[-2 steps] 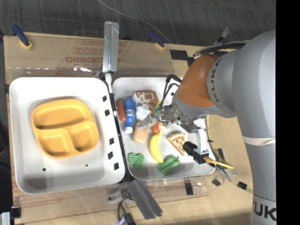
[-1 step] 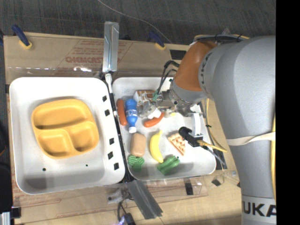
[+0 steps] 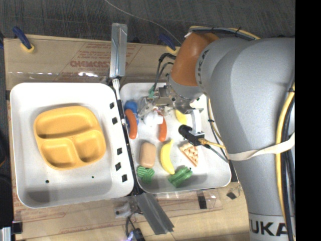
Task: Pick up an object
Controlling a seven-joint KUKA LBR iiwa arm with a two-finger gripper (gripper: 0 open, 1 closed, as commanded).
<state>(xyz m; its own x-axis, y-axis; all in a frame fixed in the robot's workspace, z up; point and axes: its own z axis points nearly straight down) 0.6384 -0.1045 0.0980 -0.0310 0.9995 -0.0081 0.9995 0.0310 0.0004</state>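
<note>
In the camera view, the grey arm (image 3: 251, 99) reaches over the right bin (image 3: 220, 177), its hand (image 3: 153, 104) low near that bin's far left corner; whether the hand is spread or pressed together cannot be told. Inside the right bin lie a banana (image 3: 166, 157), a tan bread piece (image 3: 147, 154), a pizza slice (image 3: 190, 153), an orange carrot (image 3: 132, 123) and green pieces along the near edge. The left bin (image 3: 30, 185) holds a yellow divided tray (image 3: 70, 136).
</note>
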